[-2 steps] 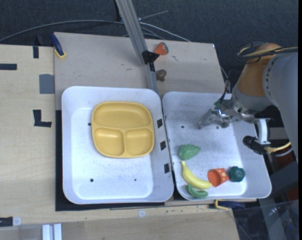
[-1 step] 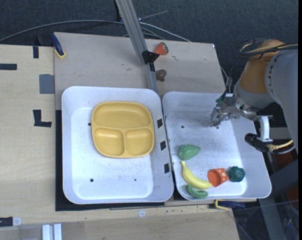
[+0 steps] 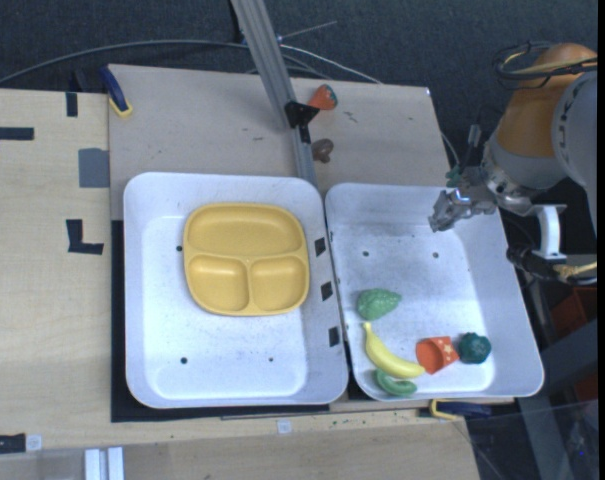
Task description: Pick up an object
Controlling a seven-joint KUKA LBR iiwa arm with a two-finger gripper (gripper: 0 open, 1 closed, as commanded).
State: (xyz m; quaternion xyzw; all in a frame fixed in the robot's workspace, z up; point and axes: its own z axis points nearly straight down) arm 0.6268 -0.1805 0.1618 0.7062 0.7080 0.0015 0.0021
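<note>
The right bin (image 3: 422, 228) holds a green leafy toy (image 3: 378, 303), a yellow banana (image 3: 386, 355) lying over a small green piece (image 3: 396, 384), an orange-red toy (image 3: 437, 353) and a dark teal round toy (image 3: 473, 347), all near its front. My gripper (image 3: 446, 211) hangs over the bin's back right part, well away from these objects, with nothing visible between its fingers.
A yellow three-compartment plate (image 3: 247, 257) sits in the left bin (image 3: 152, 298). A slanted metal pole (image 3: 270, 53) with a clamp crosses the bench behind the bins. The arm's orange band (image 3: 542, 98) is at the right edge.
</note>
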